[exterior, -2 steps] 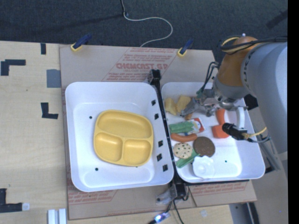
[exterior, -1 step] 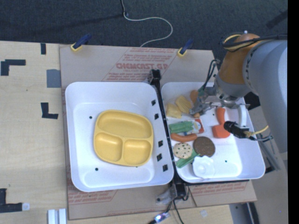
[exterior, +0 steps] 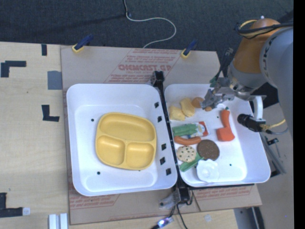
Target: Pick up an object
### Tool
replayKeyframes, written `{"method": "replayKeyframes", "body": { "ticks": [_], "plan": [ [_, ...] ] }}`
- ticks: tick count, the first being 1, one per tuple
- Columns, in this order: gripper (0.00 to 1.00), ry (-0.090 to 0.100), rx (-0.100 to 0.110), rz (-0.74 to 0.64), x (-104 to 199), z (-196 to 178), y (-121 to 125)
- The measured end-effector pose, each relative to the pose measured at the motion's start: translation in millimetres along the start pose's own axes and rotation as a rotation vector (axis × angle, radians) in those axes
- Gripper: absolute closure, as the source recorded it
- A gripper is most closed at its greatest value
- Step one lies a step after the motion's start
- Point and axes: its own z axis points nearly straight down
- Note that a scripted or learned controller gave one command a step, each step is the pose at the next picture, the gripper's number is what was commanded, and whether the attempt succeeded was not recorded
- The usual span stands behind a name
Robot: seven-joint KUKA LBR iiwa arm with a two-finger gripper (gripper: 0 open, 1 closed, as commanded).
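Observation:
The right bin (exterior: 248,161) holds toy food: a yellow piece (exterior: 177,113), a pale yellow piece (exterior: 188,107), a small orange-brown piece (exterior: 197,101), an orange carrot (exterior: 225,126), a green piece (exterior: 184,129), a sausage (exterior: 187,140), a cookie (exterior: 186,153), a brown patty (exterior: 208,149) and a white piece (exterior: 208,171). My gripper (exterior: 209,102) hangs low at the bin's far side, just right of the orange-brown piece and left of the carrot's top. Nothing shows between it and the bin floor.
The left bin (exterior: 81,123) bears a yellow divided plate (exterior: 126,140). A black divider (exterior: 164,123) runs between the bins. The arm's grey body and orange band (exterior: 257,46) come in from the upper right. A white cable (exterior: 152,25) lies beyond the bins.

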Motion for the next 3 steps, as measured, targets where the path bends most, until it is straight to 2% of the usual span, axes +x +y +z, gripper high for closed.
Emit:
{"method": "replayKeyframes", "body": {
  "ticks": [1, 2, 3],
  "plan": [
    [1.00, -0.001, -0.003, -0.001, 3.9, -43.3, -0.8],
    [1.00, 0.000, -0.001, 0.000, 4.5, -69.5, -0.2],
    [1.00, 0.001, 0.003, -0.006, 65.8, -61.1, 2.9]
  ]
}}
